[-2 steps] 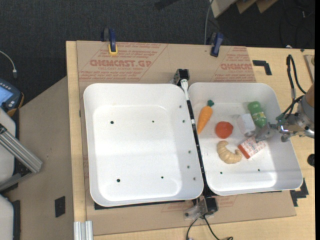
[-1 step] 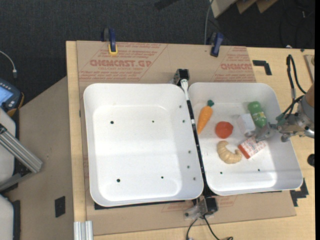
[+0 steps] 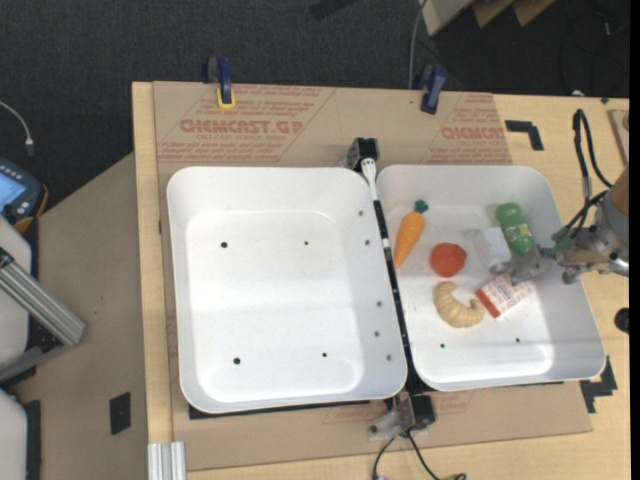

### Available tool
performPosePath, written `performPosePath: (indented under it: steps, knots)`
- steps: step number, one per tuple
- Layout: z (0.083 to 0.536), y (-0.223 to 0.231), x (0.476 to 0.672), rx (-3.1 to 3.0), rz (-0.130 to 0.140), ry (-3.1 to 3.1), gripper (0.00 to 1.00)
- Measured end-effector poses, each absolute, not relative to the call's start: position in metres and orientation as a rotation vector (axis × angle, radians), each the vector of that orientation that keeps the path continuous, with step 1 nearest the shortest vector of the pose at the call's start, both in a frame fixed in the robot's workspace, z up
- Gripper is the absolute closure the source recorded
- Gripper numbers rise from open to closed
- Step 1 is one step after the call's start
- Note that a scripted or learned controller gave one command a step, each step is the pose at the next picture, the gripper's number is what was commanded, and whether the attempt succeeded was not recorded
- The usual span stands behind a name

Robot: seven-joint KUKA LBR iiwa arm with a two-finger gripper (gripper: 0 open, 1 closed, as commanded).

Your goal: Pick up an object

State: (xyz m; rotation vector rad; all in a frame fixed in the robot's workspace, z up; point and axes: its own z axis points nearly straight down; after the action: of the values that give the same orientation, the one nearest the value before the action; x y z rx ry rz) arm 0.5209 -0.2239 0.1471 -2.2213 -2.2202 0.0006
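— Dark carpet surrounds a cardboard-topped bench (image 3: 300, 118) held by blue clamps (image 3: 222, 78), presumably so nothing slides. What sits on it?

— Two white bins side by side. I'd guess the left bin (image 3: 280, 283) serves as the drop-off; the right bin (image 3: 480, 368) holds every object

— Which objects?

— From the left: a toy carrot (image 3: 408, 236) near the divider, a red tomato (image 3: 449, 259), a croissant (image 3: 457, 306) just below it, a red-and-white packet (image 3: 505, 296), and a green bottle (image 3: 514, 226) behind

— And the gripper?

— The gripper (image 3: 528, 265) reaches in low from the right, beside the packet and bottle, likely targeting one. Whether it's spread or pinched, I cannot tell; nothing visibly sits in it
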Motion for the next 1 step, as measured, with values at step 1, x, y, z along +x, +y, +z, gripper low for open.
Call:
performPosePath:
  steps: [1]
  knots:
    - [0.1471,-0.2239,0.5209,-2.221,0.001,-2.22,0.0]
